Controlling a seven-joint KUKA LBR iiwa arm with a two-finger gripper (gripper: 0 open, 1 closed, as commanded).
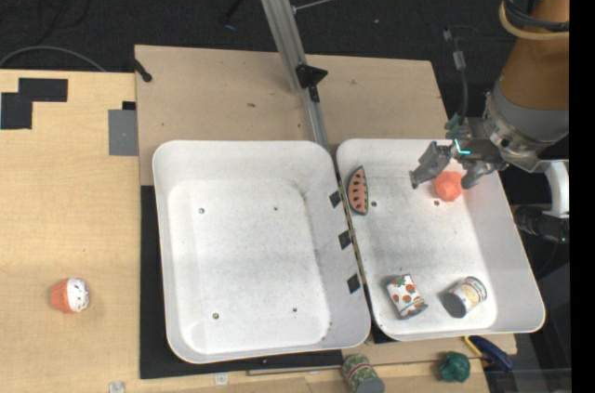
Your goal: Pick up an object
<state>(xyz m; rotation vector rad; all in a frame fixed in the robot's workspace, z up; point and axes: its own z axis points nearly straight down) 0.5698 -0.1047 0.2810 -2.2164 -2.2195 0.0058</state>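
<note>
My gripper hangs over the far part of the right bin, and it is open, with its two dark fingers spread apart. A small orange-red ball lies on the bin floor right at the fingertips, roughly between them and slightly nearer the camera. I cannot tell whether the fingers touch it. A watermelon slice leans at the right bin's left wall. Near the front of the same bin are a small white carton with red spots and a can on its side.
The left bin stands next to the right one. A metal rail slants down to the bins' shared edge. An orange and white ball lies on the wooden bench at left. Green items sit beyond the front rim.
</note>
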